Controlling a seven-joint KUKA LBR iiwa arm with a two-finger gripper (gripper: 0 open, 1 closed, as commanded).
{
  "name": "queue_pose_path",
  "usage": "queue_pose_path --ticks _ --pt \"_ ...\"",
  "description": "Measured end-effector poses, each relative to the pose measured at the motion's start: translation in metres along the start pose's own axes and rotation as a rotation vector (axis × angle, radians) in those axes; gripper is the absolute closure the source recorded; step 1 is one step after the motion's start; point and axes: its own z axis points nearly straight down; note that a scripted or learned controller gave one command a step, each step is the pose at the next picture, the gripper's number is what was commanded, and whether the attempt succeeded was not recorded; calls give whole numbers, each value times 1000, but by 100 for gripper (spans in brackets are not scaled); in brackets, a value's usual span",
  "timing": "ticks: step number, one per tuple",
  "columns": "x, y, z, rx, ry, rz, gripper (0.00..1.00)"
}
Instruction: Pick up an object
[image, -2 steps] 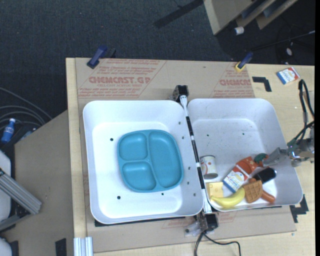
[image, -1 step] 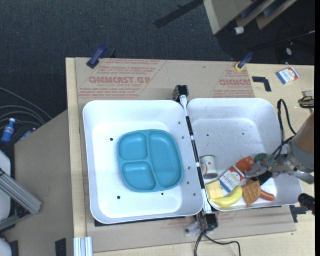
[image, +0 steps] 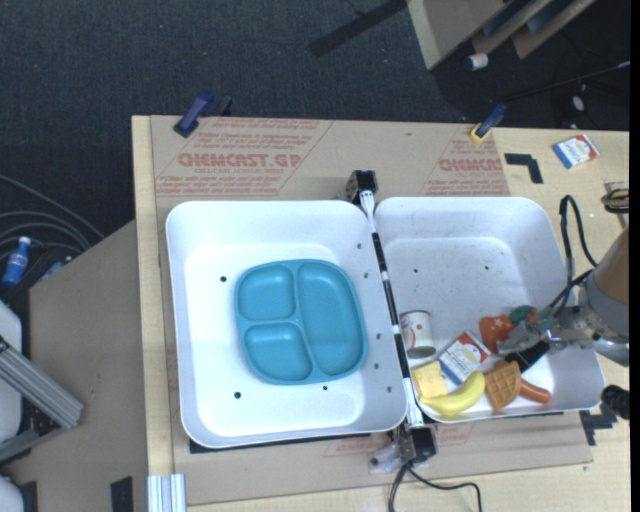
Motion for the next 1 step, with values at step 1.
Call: queue_pose_path --ticks 1 --pt "76 -1 -135 -1 -7 2 100"
